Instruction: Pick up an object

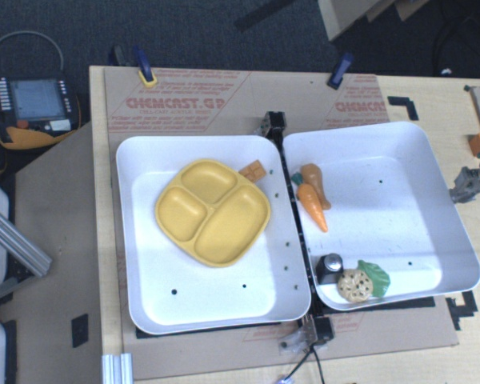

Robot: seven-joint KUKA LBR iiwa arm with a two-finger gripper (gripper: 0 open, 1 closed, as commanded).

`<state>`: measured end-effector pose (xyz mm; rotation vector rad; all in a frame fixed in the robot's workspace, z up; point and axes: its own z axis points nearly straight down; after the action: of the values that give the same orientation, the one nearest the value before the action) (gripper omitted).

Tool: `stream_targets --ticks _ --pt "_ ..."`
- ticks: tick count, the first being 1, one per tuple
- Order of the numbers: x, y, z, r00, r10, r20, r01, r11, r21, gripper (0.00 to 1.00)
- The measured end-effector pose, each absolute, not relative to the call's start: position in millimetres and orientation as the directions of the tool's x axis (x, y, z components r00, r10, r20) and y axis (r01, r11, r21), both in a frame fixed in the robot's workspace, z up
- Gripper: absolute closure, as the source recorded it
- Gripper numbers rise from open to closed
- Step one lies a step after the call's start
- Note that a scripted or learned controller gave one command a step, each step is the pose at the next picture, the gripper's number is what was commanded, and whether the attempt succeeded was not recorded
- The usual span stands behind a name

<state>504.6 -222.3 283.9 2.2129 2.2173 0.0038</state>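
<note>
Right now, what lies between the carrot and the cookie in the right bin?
In the camera view, bare white bin floor runs from the carrot down towards the cookie; a small dark, silver-topped object sits just left of the cookie.

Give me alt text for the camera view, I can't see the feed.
Two shallow white bins sit side by side: the left bin holds a yellow three-compartment plate, the right bin an orange toy carrot and a speckled cookie. The grey gripper shows at the right edge.
</note>
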Motion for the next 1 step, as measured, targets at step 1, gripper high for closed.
stream_targets --ticks 1 --pt "504.8 -174.9 268.0 -0.005 1.0 0.003 1.0 0.005 -0.002 1.0"
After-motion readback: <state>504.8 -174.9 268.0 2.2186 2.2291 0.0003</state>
